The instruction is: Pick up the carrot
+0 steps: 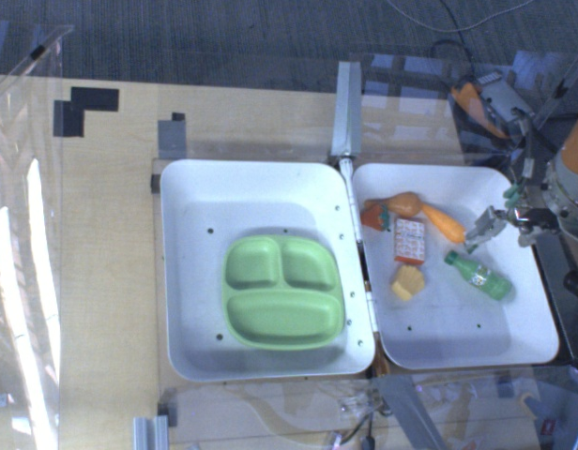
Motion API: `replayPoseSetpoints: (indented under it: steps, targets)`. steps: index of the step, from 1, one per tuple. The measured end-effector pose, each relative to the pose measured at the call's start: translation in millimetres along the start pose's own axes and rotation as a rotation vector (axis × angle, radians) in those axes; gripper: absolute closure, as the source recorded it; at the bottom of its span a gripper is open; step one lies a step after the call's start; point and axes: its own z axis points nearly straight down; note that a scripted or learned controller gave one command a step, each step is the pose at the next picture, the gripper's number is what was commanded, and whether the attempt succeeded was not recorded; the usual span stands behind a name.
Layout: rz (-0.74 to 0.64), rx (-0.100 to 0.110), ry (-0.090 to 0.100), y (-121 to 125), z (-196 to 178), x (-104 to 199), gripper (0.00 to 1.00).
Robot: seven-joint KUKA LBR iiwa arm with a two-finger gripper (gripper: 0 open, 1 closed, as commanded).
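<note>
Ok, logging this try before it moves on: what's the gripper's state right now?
Gripper: above the right bin, beside the carrot; nothing visible between its fingers; open or closed cannot be told.

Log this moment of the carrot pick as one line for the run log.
stage: approach | gripper: over right bin, empty | carrot: lying in right bin, left of the gripper, not lifted | left bin: green tray
</note>
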Motion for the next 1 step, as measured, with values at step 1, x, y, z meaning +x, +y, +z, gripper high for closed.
replayPoseSetpoints:
  steps: [1]
  targets:
    - [0.062,-0.017,-0.003,67.6,135.9,26.3,0.0]
